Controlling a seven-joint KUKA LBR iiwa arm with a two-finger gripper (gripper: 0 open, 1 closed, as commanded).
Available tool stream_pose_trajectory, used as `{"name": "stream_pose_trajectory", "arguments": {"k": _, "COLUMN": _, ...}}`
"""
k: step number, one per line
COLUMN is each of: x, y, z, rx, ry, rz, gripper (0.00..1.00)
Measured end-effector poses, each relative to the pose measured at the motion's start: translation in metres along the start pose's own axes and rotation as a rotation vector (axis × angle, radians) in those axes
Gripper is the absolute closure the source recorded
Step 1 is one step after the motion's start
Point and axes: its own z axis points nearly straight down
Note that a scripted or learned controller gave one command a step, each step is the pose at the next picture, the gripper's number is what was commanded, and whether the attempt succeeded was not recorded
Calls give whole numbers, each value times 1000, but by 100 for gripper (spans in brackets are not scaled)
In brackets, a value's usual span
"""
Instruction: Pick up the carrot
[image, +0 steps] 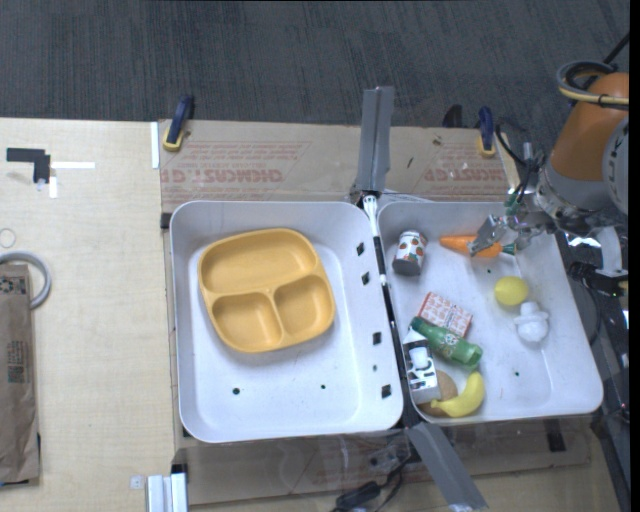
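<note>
The carrot (458, 242) is small and orange and lies near the back of the right bin (560, 400), its thin tip pointing left. My gripper (492, 240) is down over the carrot's thick right end and covers that end. A bit of orange shows just below the gripper. The arm with its orange band (585, 140) reaches in from the back right corner.
The right bin also holds a small can (408, 252), a lemon (511, 291), a white object (532, 322), a red-and-white box (444, 314), a green bottle (447, 343), a dark bottle (421, 368) and a banana (462, 398). A yellow divided plate (265, 288) sits in the left bin (300, 410).
</note>
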Motion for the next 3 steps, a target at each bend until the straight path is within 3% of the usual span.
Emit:
{"name": "stream_pose_trajectory", "arguments": {"k": 1, "x": 27, "y": -5, "z": 7, "rx": 28, "ry": -6, "rz": 634, "gripper": 0}}
{"name": "stream_pose_trajectory", "arguments": {"k": 2, "x": 28, "y": -3, "z": -3, "rx": 17, "ry": -8, "rz": 632, "gripper": 100}}
{"name": "stream_pose_trajectory", "arguments": {"k": 3, "x": 74, "y": -6, "z": -102, "rx": -6, "ry": -13, "rz": 599, "gripper": 100}}
